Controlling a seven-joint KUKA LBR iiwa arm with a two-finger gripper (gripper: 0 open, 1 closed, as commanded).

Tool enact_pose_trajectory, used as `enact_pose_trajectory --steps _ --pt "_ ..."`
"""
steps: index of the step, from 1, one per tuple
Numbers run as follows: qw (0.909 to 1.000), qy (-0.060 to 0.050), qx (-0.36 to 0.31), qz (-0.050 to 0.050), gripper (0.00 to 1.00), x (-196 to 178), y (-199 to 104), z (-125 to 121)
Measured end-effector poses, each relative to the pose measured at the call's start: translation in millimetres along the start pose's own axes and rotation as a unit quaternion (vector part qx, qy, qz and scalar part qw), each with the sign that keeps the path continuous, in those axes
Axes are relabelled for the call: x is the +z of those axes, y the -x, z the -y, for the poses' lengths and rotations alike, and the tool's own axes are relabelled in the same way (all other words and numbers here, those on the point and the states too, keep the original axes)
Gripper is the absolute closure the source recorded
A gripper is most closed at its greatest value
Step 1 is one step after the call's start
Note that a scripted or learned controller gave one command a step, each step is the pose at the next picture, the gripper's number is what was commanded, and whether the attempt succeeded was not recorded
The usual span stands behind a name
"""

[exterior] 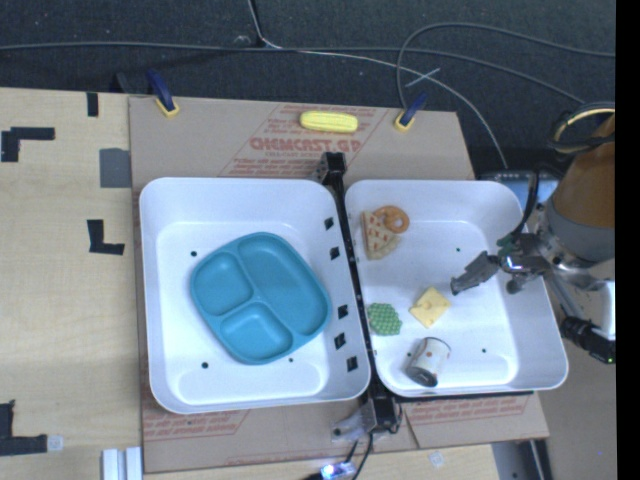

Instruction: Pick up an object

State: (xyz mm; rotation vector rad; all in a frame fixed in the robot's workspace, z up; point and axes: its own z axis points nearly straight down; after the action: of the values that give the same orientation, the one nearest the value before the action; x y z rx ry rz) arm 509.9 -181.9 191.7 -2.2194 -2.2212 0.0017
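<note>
One end effector [470, 281] hovers beside cheese wedge [430, 307].

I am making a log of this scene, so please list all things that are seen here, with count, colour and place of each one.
bins: 2, white, side by side on the bench
tray: 1, blue, three compartments, in the left bin
waffle: 1, tan, right bin, far left part
pretzel: 1, orange-brown, touching the waffle
cheese: 1, yellow, middle of the right bin
green piece: 1, green, right bin, by the divider
can: 1, grey, lying on its side, right bin, near part
corn: 1, yellow, on the cardboard beyond the bins
clamps: 2, blue and yellow, at the far cardboard edge
gripper: 1, dark, above the right bin, right of the cheese
</note>
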Motion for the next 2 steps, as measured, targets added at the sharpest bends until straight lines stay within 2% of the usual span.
enact_pose_trajectory --steps 1,2 --pt "1.0 -0.002 0.0 0.0 0.0 64 3 -1" --pt "1.0 0.0 0.0 -0.001 0.0 108 2 -1"
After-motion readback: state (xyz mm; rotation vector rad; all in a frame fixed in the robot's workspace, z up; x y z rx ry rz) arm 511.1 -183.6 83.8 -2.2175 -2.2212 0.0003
